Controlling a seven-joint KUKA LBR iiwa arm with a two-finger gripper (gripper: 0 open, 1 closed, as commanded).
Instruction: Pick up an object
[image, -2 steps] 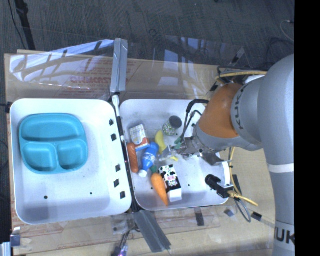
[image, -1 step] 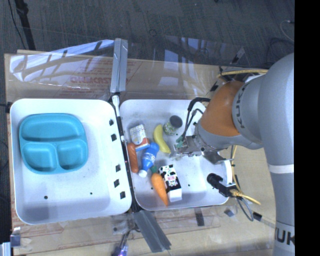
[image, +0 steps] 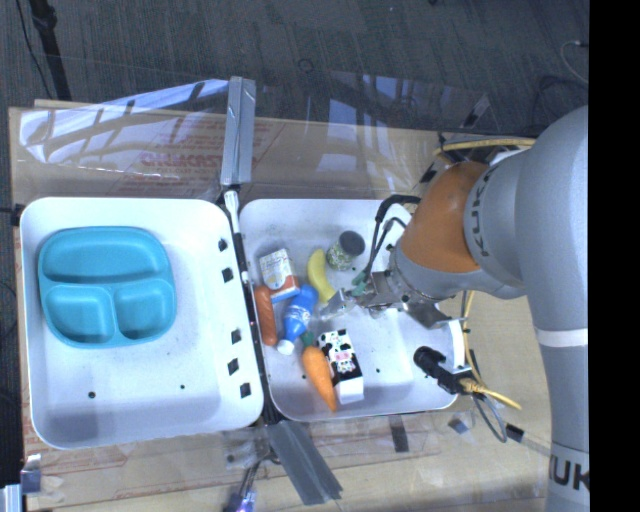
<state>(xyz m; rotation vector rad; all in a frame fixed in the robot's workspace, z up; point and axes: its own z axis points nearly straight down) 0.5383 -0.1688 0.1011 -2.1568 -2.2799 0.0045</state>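
Note:
In the right bin lies a cluster of small objects: a yellow banana, a blue bottle with a white cap, an orange carrot, a cow-patterned carton, a red and white packet, a red sausage-like piece and a small round dark jar. My gripper hangs low over the bin's middle, just right of the blue bottle and below the banana. The wrist hides much of its fingers.
The left bin holds a teal divided tray. A metal divider with black clips runs between the bins. The arm's grey body and orange band cover the right bin's right side. Bare bin floor lies right of the carton.

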